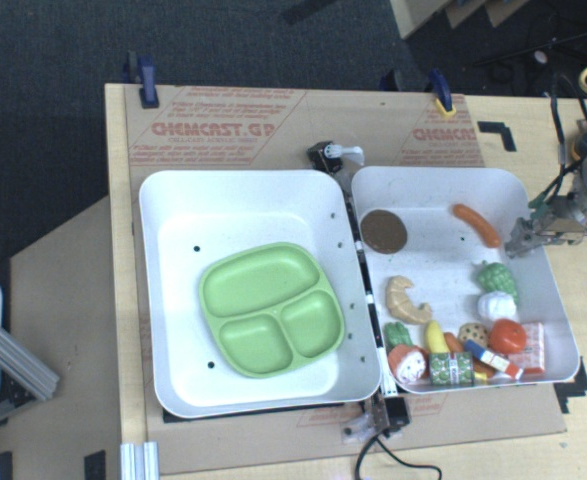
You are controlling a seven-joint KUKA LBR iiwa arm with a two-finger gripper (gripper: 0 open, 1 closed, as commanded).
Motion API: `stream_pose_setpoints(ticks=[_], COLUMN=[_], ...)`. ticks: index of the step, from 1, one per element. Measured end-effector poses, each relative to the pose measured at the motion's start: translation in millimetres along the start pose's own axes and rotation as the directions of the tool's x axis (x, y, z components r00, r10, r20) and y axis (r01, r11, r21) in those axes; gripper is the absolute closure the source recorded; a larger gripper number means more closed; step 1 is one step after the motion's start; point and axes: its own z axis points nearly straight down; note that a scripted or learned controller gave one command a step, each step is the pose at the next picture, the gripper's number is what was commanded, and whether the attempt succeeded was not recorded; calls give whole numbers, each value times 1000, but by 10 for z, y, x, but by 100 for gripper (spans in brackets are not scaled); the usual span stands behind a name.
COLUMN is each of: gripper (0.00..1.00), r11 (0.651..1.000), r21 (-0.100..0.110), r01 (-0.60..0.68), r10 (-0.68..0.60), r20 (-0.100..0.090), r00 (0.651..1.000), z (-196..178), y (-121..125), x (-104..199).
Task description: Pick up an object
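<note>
Gripper (521,240) sitting at the right bin's (443,180) right rim, carrying nothing I can see; pick not done.
Can't tell if it's apart or together, too small. Nearest candidates: orange sausage (476,224) just left of it, green toy (497,278) below; the rest are piling in the near corner. Left bin (173,268) holding a green divided tray (271,309). Bins resting on cardboard (233,128) over a wood bench, dark carpet behind.

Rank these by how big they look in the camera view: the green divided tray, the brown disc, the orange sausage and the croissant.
1. Green divided tray, by far the largest.
2. Brown disc and croissant look about alike; I would not rank them apart.
3. Orange sausage, slimmest, though about as long as the croissant.
</note>
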Motion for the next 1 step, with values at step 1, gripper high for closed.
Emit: stream_pose_setpoints(ticks=[1], gripper=[100], r11=[1000], r21=[-2], r01=[7], r10=[-7], r20=[-2], r00=[1000], z=[-493], y=[656], x=[201])
